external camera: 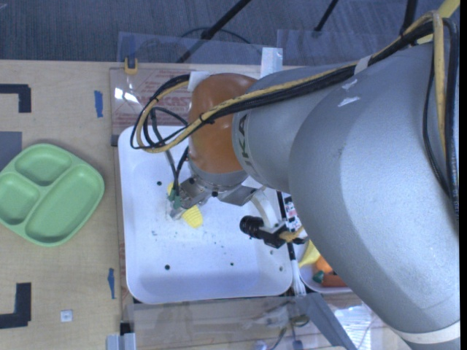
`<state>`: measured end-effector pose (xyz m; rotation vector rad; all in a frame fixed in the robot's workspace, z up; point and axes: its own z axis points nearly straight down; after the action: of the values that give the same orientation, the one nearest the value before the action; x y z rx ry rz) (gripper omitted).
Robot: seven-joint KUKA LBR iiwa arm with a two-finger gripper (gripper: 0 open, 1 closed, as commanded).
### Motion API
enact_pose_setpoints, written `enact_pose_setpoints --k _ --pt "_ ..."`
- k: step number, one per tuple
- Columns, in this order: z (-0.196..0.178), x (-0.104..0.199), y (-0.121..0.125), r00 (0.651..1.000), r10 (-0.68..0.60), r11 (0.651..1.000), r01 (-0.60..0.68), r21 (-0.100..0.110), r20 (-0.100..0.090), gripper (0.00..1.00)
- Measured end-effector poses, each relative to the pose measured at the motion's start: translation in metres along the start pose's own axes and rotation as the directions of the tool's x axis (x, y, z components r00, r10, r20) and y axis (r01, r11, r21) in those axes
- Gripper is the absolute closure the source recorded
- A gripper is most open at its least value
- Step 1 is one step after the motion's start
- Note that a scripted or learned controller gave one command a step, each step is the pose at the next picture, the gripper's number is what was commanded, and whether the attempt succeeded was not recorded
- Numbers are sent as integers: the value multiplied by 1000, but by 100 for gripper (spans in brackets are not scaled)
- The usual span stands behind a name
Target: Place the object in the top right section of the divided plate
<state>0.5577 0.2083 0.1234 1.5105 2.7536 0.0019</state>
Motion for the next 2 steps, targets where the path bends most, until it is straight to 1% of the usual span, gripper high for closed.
enact_pose_setpoints --k 1,2 --pt "-46 17 -35 974 -228 974 228 2 -2 100" --pt "-56 17 -34 974 -228 974 228 0 -1 100"
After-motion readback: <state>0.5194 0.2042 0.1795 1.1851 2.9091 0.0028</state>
